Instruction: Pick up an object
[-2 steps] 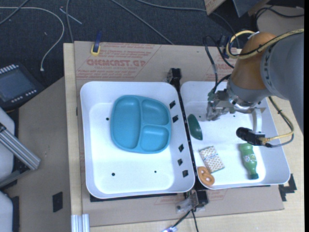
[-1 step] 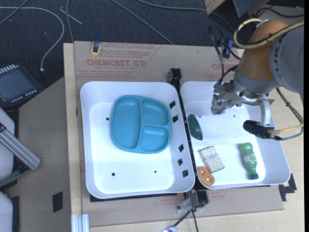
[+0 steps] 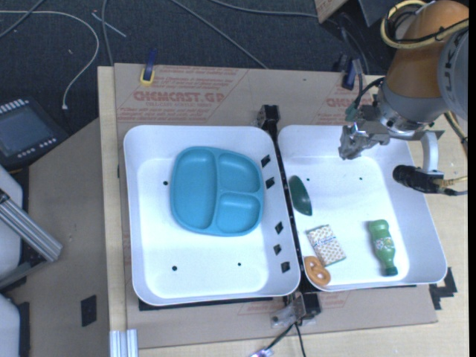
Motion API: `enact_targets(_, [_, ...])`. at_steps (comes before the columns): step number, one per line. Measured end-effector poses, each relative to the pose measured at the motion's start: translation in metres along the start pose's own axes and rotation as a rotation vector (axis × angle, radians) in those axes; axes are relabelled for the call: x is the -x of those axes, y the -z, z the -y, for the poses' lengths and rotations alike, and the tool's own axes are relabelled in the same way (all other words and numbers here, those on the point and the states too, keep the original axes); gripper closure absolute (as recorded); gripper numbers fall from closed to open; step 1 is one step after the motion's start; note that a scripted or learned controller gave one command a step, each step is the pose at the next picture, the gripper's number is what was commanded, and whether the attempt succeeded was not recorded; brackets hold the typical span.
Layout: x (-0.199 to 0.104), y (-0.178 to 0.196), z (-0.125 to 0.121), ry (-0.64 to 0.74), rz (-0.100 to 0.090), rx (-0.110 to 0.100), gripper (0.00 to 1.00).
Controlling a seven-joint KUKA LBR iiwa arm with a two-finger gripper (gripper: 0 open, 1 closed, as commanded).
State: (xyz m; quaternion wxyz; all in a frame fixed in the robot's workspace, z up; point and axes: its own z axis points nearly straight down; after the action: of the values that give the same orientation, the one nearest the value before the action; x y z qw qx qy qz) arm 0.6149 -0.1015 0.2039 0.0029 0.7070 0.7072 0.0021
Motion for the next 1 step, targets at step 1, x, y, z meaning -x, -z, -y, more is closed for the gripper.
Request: enact_targets(1, [0.0002, 0.0548, -0.0018, 0.001, 0.0, 0.0, 1.0])
